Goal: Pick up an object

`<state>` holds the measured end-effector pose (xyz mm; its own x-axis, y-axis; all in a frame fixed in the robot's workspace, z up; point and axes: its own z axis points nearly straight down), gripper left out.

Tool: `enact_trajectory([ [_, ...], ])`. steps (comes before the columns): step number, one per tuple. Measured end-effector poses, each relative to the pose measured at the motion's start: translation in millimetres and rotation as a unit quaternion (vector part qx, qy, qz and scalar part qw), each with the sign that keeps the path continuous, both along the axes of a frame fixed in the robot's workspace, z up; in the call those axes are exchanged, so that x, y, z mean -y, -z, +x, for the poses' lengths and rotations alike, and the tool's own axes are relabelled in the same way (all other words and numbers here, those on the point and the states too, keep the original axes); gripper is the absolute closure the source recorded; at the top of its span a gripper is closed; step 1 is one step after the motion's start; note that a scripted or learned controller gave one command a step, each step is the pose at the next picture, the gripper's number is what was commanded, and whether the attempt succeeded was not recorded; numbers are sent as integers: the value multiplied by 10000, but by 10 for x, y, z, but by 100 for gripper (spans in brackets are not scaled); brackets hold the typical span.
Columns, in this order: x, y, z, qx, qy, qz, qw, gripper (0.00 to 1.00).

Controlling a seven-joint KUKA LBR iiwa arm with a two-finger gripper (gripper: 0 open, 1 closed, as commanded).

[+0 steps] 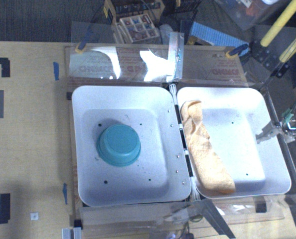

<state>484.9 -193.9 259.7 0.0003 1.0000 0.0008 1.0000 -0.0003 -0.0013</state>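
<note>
**Two candidates in the bins, claw state not readable**

Two things are offered for picking. A teal, round, upturned plastic bowl (118,144) is seen in the left white bin (83,103), resting near the middle of its floor, slightly toward the left. A tan, crumpled cloth towel (204,151) is laid in the right white bin (247,101), stretched along that bin's left wall from near the far corner to the near edge.

The bowl is judged light and rigid, with a smooth, probably slippery dome; a pinch across the top is likely to slide off, so the rim or side wall would be the better hold. The towel is judged light, soft and limp; it can be taken almost anywhere on a raised fold, though it is expected to sag and drag against the wall as it lifts.

The gripper (276,129) is seen at the right rim of the right bin, well apart from both things. Whether the claw is spread or pressed together cannot be told.

The bin floors are smooth and white, with small dark specks. A light wooden bench (23,133) is seen beneath the bins, reflective panels stand behind them, and cluttered boxes lie beyond on a dark floor.
</note>
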Motion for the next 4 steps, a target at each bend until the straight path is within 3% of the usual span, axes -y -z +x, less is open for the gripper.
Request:
enact_trajectory([
  [1, -426, 911, 343, 4, -455, -3, 9990, 0],
  [2, -965, 964, 976, 32, -2514, -14, 9679, 0],
  [3, -904, 1678, 956, 79, -2820, -29, 9594, 0],
  [4, -844, 1691, 949, 67, -1410, -14, 9900, 0],
])
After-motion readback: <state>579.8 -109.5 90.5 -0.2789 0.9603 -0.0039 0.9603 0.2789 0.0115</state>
